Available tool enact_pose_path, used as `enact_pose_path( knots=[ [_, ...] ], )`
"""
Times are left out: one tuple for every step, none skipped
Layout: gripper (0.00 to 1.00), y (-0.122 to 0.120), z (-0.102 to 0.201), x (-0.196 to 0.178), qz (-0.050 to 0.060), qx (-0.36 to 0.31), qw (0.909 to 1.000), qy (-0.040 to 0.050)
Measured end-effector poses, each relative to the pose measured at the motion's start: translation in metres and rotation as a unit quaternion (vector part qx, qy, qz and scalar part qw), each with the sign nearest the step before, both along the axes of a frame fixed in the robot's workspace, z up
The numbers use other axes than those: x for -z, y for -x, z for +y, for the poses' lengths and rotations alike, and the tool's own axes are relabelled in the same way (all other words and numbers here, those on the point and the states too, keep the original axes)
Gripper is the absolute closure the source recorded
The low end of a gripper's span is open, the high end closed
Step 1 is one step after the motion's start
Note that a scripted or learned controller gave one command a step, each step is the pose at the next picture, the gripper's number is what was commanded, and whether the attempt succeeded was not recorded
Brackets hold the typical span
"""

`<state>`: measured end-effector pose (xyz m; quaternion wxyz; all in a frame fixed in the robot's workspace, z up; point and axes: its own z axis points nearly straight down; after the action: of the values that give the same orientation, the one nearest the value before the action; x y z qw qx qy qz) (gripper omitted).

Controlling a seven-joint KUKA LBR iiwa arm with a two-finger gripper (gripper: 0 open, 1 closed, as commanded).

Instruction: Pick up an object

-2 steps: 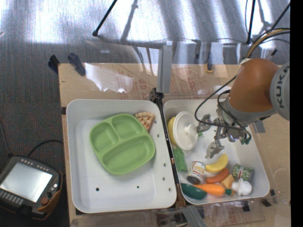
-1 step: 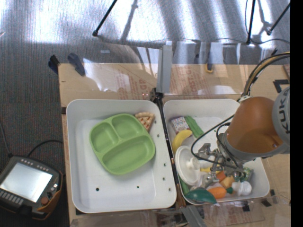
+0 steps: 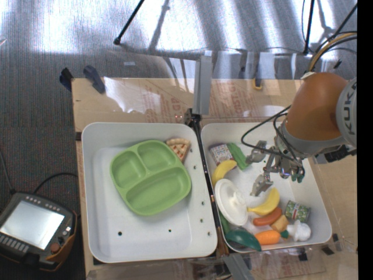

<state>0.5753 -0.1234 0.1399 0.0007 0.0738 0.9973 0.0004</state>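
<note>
gripper (image 3: 263,184) hangs over the right bin (image 3: 319,194), just above a banana (image 3: 266,202). can't tell its state. nothing lifted yet, grab still to do.

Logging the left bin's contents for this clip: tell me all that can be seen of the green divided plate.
The light green plastic divided plate is a rounded rectangle with three compartments, two small ones toward the far side and one long one along the near side. It looks matte, with nothing in it. It lies flat, turned at a slant, on the floor of the left white bin. A waffle-patterned toy wedge touches its far right corner.
</note>
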Motion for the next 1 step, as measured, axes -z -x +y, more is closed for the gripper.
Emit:
enact_pose_path(
  knots=[
    [0.0, -0.0376, -0.0836, -0.0991, -0.001, 0.142, 0.9899, 0.0005]
  ],
)
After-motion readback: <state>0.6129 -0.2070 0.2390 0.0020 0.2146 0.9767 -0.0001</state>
